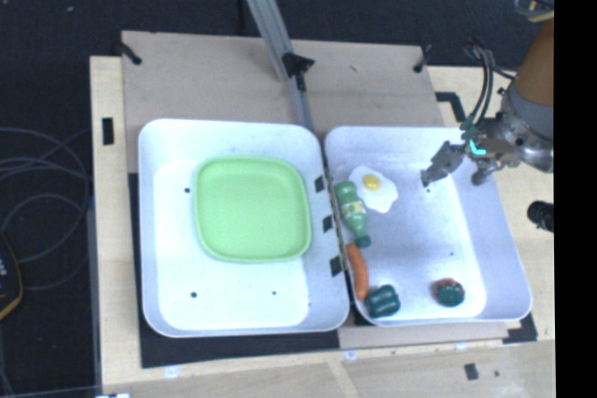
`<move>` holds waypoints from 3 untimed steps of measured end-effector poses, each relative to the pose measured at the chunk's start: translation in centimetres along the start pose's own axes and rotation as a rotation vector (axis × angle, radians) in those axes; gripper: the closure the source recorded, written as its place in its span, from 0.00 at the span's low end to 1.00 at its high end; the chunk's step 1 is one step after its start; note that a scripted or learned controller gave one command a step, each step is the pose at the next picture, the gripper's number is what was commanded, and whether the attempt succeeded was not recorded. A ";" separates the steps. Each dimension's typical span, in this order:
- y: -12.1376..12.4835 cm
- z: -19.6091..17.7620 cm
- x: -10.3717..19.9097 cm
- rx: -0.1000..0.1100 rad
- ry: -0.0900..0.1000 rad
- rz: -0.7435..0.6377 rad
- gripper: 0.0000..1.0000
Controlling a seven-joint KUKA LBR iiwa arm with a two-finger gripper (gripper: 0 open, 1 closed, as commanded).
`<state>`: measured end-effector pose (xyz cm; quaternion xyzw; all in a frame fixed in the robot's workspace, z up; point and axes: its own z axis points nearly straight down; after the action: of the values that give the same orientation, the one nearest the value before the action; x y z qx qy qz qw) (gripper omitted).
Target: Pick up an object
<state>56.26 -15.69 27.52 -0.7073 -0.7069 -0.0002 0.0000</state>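
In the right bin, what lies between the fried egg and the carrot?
In the camera view, the green bottle lies between the fried egg and the carrot, along the left wall of the right bin.

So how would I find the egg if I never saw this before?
Look at the right white bin, the one without the green plate. Near its upper left corner lies the fried egg, touching the top of the green bottle. It is the only flat white thing with a yellow middle.
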 end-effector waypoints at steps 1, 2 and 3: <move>0.0 0.0 0.0 0.000 0.000 0.000 0.00; 0.0 6.3 -0.1 0.005 0.000 0.000 0.00; -0.5 12.3 0.4 0.005 0.000 0.000 0.00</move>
<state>55.76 -15.30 15.26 -0.7073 -0.7070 0.0015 0.0019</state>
